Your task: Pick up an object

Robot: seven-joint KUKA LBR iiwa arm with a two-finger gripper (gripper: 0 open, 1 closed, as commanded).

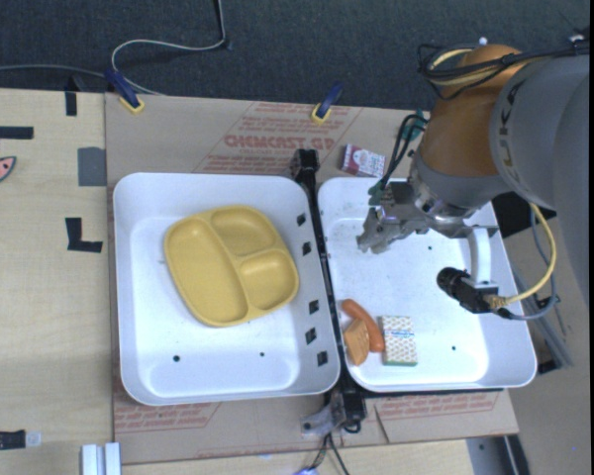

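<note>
Towering over the right bin (515,364), the grey arm (535,127) with its orange band (465,117) reaches in from the right and fills the upper right of the view. Its gripper (376,237) hangs over the upper left part of that bin, close to the divider between the two bins, with nothing visible between its fingers; whether those fingers stand wide or narrow cannot be told from this angle. Lower in the same bin, near its front left corner, lie an orange carrot-like piece (357,329) and, just beside it on the right, a small pale patterned block (398,340); both sit well apart from the gripper. A black cable fitting (463,287) hangs over the bin's right half. The left bin (139,364) holds a yellow divided plate (233,263), lying flat and turned at a slant. Behind the bins, on the cardboard (277,137), rests a small red and white packet (361,160).
</note>
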